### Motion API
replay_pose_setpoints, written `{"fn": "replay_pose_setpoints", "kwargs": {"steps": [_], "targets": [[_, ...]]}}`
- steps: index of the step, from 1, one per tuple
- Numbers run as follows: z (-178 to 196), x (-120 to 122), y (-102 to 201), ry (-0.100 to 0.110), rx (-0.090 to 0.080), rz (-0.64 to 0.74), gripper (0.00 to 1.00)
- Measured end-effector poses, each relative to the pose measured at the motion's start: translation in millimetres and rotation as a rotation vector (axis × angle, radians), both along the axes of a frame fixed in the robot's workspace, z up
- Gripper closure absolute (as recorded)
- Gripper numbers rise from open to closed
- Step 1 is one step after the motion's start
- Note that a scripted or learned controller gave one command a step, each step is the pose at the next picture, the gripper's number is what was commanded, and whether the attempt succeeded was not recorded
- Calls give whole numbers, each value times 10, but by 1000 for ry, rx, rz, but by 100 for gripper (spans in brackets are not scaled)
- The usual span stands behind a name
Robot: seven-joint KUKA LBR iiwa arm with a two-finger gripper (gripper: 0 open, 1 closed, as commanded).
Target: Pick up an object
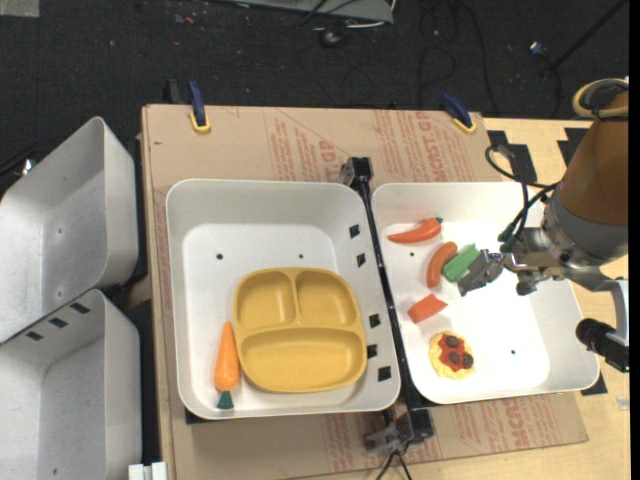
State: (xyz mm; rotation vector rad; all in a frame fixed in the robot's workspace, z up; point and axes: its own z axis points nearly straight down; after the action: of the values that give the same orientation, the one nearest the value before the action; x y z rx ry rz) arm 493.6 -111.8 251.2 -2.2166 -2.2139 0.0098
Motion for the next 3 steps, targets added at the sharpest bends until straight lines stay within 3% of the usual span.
{"fn": "replay_pose_setpoints", "kwargs": {"steps": [1,3], "targets": [[48,19,0,-10,-1,2,0],[-998,-45,85,-5,0,-1,0]]}}
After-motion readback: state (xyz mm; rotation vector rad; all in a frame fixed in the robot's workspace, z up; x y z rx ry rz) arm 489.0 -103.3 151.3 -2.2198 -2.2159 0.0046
